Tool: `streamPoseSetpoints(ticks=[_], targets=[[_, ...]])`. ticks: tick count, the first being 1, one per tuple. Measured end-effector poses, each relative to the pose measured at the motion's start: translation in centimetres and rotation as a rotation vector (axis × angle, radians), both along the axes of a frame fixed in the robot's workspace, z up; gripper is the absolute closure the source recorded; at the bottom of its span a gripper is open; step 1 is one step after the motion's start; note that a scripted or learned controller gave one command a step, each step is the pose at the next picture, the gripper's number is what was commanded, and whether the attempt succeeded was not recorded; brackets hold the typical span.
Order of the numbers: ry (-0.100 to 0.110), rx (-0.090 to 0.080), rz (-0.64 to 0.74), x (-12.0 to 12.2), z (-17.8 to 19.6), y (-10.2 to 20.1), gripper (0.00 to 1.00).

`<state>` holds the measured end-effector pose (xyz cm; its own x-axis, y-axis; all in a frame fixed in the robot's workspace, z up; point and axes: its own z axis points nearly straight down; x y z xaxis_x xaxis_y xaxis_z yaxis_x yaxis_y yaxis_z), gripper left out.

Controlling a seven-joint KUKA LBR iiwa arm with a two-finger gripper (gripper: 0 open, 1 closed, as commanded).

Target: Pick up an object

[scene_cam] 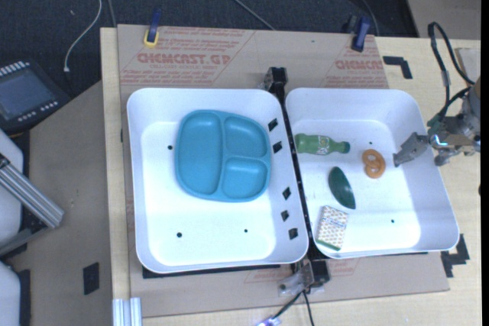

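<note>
The right bin holds a green bottle lying on its side, a small orange-brown ring, a dark green oval piece and a patterned packet leaning on the front rim. My gripper hovers over the bin's right edge, just right of the ring. It is open, with one dark finger reaching toward the ring, and nothing sits between the fingers.
A blue divided plate lies in the left bin. A black divider with clips runs between the bins. Cables cross the dark floor behind the bench, and a grey cable hangs at the far right.
</note>
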<state>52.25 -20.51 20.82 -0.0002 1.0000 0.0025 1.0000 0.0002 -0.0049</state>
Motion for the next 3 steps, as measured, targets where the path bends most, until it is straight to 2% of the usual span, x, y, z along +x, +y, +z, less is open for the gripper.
streamPoseSetpoints(ticks=[2,3], targets=[[0.0,0.0,0.0,1.4,-9.7,-1.1,0.0],[-0.006,-0.001,0.0,1.5,-8.3,-1.1,1.0]])
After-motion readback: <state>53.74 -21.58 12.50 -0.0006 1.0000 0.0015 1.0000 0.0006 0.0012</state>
